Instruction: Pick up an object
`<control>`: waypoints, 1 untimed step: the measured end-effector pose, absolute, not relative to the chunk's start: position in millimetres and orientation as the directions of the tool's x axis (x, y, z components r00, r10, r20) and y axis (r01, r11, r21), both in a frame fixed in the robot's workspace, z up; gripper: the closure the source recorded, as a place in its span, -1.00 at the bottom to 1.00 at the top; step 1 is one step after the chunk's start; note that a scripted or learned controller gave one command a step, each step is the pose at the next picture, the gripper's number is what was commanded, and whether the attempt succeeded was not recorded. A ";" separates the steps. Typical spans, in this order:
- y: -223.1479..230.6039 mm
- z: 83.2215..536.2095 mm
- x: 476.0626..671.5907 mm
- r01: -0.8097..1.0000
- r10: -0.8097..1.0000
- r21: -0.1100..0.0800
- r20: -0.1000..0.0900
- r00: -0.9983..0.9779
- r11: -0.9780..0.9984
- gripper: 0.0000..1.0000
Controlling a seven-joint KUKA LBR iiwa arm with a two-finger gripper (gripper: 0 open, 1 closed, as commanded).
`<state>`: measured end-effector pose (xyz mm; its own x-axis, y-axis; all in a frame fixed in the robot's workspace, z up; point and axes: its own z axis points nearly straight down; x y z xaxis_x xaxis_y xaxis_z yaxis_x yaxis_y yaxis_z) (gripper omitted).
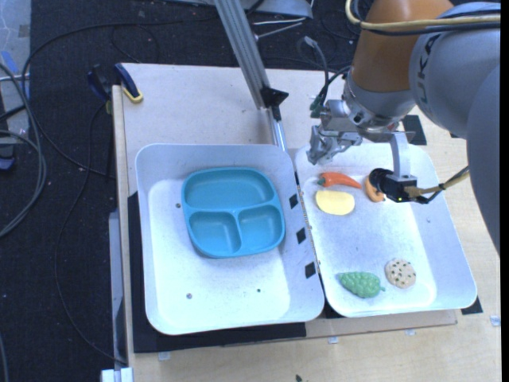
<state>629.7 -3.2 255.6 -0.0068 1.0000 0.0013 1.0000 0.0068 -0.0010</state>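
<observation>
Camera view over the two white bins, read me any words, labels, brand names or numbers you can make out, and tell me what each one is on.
No readable text in this view.
Blue three-compartment plastic tray in the left white bin: plain, no markings.
Round chocolate-chip cookie, yellow oval piece, orange carrot and green bumpy leaf-shaped toy in the right white bin: no labels.
Small black tabs between the bins: too small to tell.

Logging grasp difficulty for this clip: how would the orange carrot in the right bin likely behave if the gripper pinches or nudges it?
The carrot looks like a smooth, slim, tapered toy, so it is probably stiff and light. Its rounded body may roll or pivot on the bin floor if nudged, and could slip from a pinch near the thin end. The gripper hovers just above its green end.
</observation>
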 end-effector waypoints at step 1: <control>50.8 238.7 632.1 1.000 1.000 -0.002 0.001 -0.008 0.008 1.00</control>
